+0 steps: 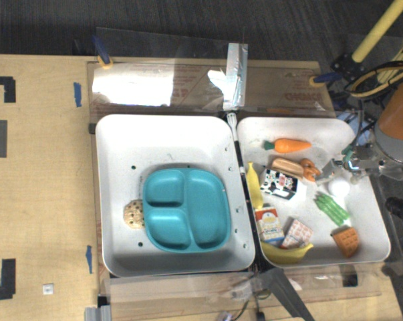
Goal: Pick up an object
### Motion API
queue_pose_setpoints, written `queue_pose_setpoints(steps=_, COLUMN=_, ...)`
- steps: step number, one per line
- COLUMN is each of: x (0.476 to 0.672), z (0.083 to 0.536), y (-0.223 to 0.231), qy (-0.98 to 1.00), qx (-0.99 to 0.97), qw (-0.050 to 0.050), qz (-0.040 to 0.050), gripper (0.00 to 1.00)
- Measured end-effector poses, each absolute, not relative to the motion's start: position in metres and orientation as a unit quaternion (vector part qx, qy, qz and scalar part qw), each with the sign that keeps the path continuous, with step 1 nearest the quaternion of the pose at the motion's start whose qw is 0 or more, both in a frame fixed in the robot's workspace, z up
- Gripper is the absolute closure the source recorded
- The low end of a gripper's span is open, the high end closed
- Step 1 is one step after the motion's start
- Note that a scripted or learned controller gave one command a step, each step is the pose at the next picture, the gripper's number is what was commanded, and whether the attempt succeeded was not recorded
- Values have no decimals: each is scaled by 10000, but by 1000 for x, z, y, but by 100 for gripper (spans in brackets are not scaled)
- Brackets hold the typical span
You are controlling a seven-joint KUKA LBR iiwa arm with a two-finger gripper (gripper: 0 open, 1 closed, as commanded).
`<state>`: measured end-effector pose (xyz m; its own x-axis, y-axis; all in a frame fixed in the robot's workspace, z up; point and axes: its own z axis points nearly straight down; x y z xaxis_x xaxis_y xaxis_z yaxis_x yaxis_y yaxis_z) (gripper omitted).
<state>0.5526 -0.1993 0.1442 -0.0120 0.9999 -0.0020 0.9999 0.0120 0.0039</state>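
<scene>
My reference landmark is the right bin point(368, 246), the shallow white tray nearer my arm.

1. The left bin point(114, 179) sits directly beside the right bin, touching it along the shared edge. It holds a teal divided plate point(186, 208) with three compartments, resting near its centre. A round cookie point(133, 213) lies against the plate's edge, on the side away from the right bin.

2. My arm point(396, 122) enters over the far corner of the right bin, grey with the orange band visible. My claw point(345, 164) hangs over the right bin's far portion, near its outer wall. I cannot tell how the claw is set from this view, and nothing shows as being gripped in it.

3. Contents of the right bin, the candidates for pickup:
- A banana point(254, 182) lies along the wall shared with the left bin.
- A carrot point(290, 145) lies near the far wall.
- A hot dog point(293, 168) lies just nearer than the carrot.
- A black-and-white patterned item point(279, 182) sits beside the banana.
- A green vegetable point(332, 208) lies centrally, just below a white ball point(339, 188).
- Two small cartons point(271, 225) point(298, 233) rest near the near wall.
- A small orange piece point(346, 240) lies near the outer near corner.
</scene>
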Motion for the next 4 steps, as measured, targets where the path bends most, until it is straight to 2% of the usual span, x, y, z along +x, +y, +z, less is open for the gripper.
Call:
queue_pose_setpoints(steps=1, x=480, z=87, y=-197, qy=7520, qx=6591, qw=16, qz=12, gripper=0)
queue_pose_setpoints(steps=2, x=481, z=187, y=-224, qy=6716, qx=7409, qw=24, qz=10, gripper=0)
queue_pose_setpoints(steps=3, x=484, z=97, y=-204, qy=6184, qx=7858, qw=-39, qz=58, gripper=0)
queue_pose_setpoints(steps=4, x=513, z=89, y=-203, qy=6667, qx=7453, qw=-33, qz=54, gripper=0)
